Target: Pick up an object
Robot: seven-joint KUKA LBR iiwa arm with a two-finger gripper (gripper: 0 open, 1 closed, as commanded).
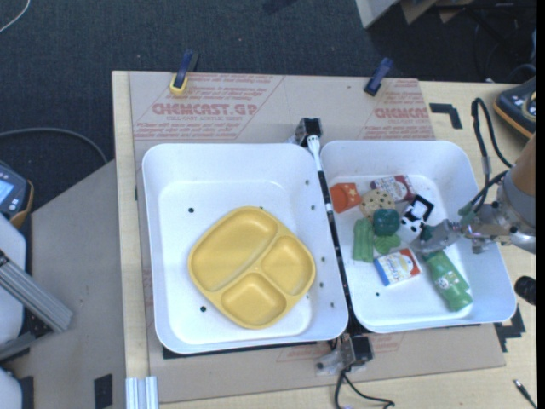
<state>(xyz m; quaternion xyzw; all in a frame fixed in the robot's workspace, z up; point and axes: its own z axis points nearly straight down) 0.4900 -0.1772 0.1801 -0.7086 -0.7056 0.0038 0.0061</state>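
Light was even and bright from above, and the white bins looked nearly washed out, with soft, short shadows. The tray showed mild sheen. The dark floor beyond the bench's edges stayed dim. Small items were slightly blurred.

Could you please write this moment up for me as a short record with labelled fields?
left bin: holds a yellow divided plate, three compartments
right bin: holds a cluster of small items
items: green bottle, white carton, teal object, orange item, cookie-like piece
gripper: low over the right bin, beside the green bottle's upper end
grasp: nothing visibly between the fingers
arm: reaches in from the right
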